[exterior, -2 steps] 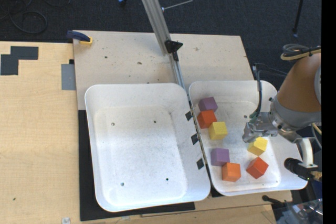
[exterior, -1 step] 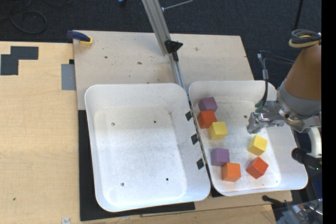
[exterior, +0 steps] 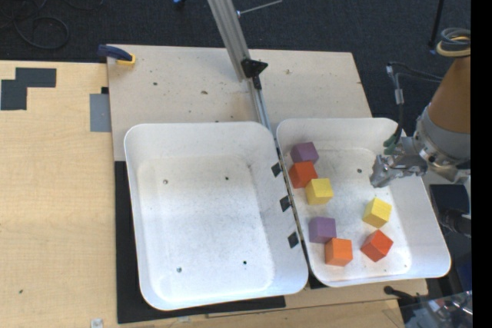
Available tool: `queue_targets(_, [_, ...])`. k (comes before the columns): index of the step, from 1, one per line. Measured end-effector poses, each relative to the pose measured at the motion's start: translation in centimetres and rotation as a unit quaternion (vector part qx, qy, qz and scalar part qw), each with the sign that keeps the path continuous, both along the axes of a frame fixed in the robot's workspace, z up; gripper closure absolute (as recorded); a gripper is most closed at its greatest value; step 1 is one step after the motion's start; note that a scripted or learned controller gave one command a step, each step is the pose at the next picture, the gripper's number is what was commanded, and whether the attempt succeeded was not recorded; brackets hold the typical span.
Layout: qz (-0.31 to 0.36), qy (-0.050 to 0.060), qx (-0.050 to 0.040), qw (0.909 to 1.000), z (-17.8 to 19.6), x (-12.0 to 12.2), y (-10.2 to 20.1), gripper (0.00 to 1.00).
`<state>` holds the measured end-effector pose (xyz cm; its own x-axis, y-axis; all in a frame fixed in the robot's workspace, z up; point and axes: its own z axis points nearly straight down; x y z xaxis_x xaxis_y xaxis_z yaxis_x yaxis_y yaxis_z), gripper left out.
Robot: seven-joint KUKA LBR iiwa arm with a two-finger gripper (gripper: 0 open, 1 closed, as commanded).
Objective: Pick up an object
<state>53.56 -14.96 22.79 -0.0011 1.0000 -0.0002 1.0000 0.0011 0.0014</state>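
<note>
White plastic bins sit side by side on my bench, and from the overhead camera I see the right bin (exterior: 430, 257) carrying all the blocks while the left bin (exterior: 154, 165) has only dark specks on its floor.

I count seven cubes in the right bin. A purple cube (exterior: 305, 152) lies near the bin's far-left corner, touching an orange-red cube (exterior: 302, 173) just in front of it, and a yellow cube (exterior: 319, 190) sits against that one's near-right corner. Closer to me, a second purple cube (exterior: 322, 228) touches an orange cube (exterior: 338, 250). A red cube (exterior: 377, 245) lies near that pair, with a second yellow cube (exterior: 377, 212) just beyond it.

The arm (exterior: 452, 107) comes in over the bin's right wall. Its gripper (exterior: 382, 171) hangs above bare bin floor, beyond the second yellow cube and apart from it. I see nothing between the fingers; they look close together, but I cannot tell how far they are parted at this angle.

A slanted aluminium rail (exterior: 227, 15) rises from the bench behind the bins, ending at a black clamp (exterior: 253, 69). Black clips (exterior: 284, 202) line the seam where the bins meet. A blue-and-yellow clamp (exterior: 117, 54) rests at the bench's far-left corner.
</note>
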Motion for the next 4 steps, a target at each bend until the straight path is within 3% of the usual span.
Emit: queue_targets(4, [0.002,0.002,0.0011,1.0,0.5,3.8,23.2,1.0])
